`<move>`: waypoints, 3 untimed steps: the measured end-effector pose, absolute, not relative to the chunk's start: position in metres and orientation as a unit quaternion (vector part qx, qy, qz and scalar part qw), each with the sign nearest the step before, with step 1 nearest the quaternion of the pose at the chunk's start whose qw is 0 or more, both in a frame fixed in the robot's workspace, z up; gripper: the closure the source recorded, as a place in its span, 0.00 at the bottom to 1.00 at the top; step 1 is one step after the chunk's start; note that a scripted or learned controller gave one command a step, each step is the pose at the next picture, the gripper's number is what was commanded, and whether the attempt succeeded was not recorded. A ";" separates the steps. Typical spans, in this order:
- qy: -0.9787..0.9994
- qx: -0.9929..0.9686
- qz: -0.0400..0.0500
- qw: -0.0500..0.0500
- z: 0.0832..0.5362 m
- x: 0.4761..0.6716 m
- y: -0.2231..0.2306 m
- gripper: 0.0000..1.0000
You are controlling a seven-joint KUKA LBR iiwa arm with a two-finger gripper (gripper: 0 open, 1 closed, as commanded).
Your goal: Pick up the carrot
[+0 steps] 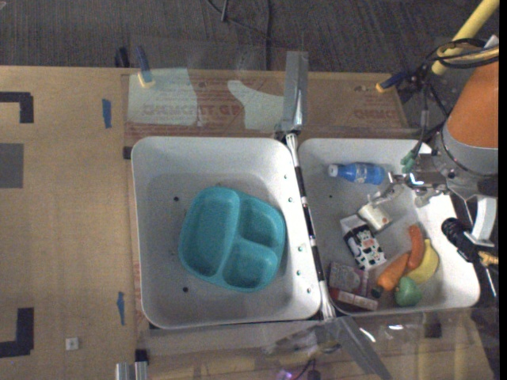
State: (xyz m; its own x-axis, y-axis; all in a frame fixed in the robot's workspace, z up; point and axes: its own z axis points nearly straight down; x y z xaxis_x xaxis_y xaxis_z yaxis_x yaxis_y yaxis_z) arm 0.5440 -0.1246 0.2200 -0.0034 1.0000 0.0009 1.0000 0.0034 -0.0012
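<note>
**Carrot in a tight crowd**

The carrot lies below the gripper, touching the banana and green fruit. I cannot tell the gripper's state. It could grab or bump those neighbors instead.

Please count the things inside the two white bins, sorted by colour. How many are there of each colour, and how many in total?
Teal: 1, divided plate
Blue: 1, bottle
Orange: 2, carrot and a smaller orange piece
Yellow: 1, banana
Green: 1, round fruit
White or mixed print: 3, white block, printed box, flat packet
Total: 9
</note>
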 end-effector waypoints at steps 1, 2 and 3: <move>-0.633 -0.774 0.000 -0.001 0.114 0.479 -0.178 0.00; -0.480 -0.877 0.000 0.001 0.103 0.479 -0.154 0.00; -0.418 -0.909 0.000 0.003 0.105 0.486 -0.176 0.00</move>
State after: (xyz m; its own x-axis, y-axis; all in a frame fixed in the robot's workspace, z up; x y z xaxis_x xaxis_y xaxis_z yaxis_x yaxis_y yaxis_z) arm 0.4855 -0.1760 0.1052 0.6510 0.7591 0.0026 0.7591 -0.6510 -0.0054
